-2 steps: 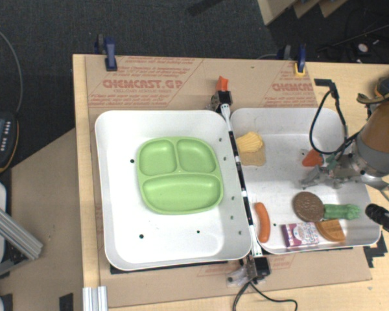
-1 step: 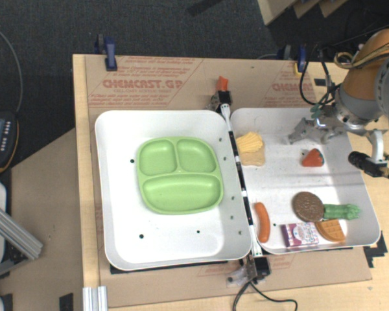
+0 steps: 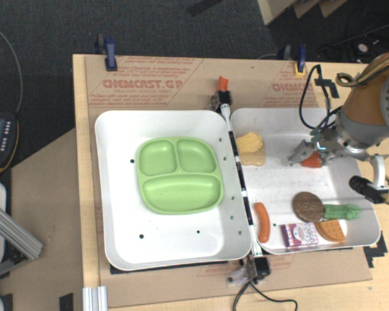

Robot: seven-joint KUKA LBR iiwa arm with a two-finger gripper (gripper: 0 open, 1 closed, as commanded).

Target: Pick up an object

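Camera view: you see two white bins side by side. The left bin (image 3: pixel 117 173) holds a green plate (image 3: pixel 179 174) with three parts. Your gripper (image 3: pixel 311 154) is low in the right bin (image 3: pixel 279 125), with its fingers spread wide over a small red thing (image 3: pixel 312 162). The red thing sits between the fingers, touching the bin floor. Near the front lie a hot dog (image 3: pixel 262 221), a brown disc (image 3: pixel 308 207) and a waffle (image 3: pixel 330 230).
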